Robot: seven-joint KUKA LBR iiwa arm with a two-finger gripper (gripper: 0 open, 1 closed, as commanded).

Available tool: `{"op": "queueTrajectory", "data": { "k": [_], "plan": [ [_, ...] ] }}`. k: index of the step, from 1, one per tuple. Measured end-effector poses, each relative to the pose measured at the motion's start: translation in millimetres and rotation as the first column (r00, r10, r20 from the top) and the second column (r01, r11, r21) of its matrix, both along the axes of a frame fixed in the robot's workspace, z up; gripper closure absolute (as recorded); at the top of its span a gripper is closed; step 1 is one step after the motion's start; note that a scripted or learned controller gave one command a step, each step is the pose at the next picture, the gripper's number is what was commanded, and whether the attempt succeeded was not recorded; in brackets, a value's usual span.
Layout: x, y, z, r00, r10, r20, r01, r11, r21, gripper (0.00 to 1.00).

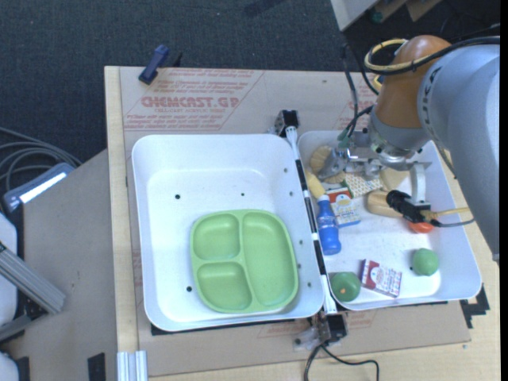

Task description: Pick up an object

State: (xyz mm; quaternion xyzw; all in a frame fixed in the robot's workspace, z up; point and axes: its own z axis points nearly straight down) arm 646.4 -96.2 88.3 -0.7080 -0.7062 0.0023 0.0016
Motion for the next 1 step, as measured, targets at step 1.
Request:
{"op": "queueTrajectory", "data": {
  "k": [1],
  "plan": [
    [-39.1,-19.9,1.1,1.000,0.003,0.016,-0.003,1.000,-0.003,0.00]
  ]
}}
